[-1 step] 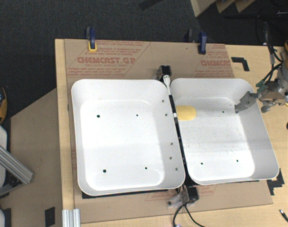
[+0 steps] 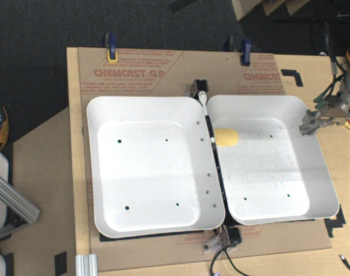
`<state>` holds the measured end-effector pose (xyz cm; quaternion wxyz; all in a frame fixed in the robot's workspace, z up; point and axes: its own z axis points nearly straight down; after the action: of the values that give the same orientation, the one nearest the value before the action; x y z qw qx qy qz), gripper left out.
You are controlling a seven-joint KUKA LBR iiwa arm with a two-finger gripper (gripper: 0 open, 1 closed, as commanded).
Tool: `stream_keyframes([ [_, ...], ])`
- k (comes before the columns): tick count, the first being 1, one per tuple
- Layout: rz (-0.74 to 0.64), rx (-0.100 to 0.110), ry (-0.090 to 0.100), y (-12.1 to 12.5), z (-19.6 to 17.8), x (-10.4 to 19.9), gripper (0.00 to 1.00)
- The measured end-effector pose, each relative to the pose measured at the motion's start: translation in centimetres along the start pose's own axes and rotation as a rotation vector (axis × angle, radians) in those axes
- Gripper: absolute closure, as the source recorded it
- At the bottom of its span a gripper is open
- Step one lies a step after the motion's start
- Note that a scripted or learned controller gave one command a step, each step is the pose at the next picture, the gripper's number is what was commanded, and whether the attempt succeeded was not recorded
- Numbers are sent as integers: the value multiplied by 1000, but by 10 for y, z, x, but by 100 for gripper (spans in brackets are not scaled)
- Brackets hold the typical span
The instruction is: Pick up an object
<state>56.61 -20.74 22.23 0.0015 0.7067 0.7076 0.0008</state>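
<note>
We log two shallow white bins side by side on the tabletop point(image 2: 83, 154), which is a cardboard-faced board held down by blue clamps point(image 2: 111, 43) at its far edge, presumably so the bins keep their place under repeated tries.

The left bin point(image 2: 97, 171) shows bare floor with a few small dark dots. The right bin point(image 2: 318, 177) holds the one candidate we can see: a small yellow object point(image 2: 226, 137), rounded, lying at about ten o'clock on that bin's floor, just beside the divider rail point(image 2: 212, 154) where the two bins meet. Its closeness to that wall may crowd one side of a grasp, in our judgement.

The tool point(image 2: 310, 123) sits at roughly three o'clock of the scene, over the right bin's far right rim, well apart from the yellow object. Whether it is released or clenched we cannot tell; it is too small and cluttered by cabling. Nothing shows between its tips.

We judge the pick not yet begun: a reach leftward across the bin is needed.
</note>
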Motion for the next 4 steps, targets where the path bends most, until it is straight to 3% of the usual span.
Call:
stream_keyframes([
  [1, -14, -9, 3, 4, -100, 137, 100],
  [3, -1, -5, 1, -19, -192, 164, 100],
  [4, -3, 13, 2, 20, -96, 204, 100],
])
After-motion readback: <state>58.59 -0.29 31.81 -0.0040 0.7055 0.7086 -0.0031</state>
